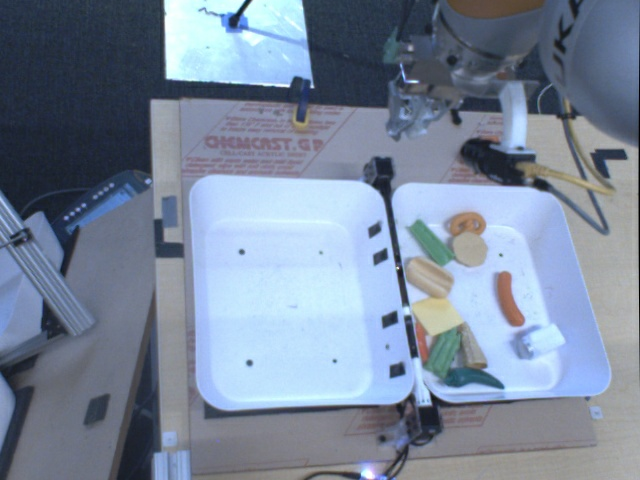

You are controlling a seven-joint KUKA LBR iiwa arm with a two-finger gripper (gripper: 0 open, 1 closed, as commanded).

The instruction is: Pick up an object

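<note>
The gripper [410, 118] hangs above the bench behind the bins, its grip unclear from here and nothing visible in it, while the sausage [510, 298], pretzel [466, 223], cheese [437, 316] and other toy foods lie in the right bin [575, 268].

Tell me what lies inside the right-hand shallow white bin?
Inside the right-hand shallow white bin: small toy foods, including a red sausage, a yellow cheese slice and a pretzel. The slice partly covers pieces beneath.
</note>
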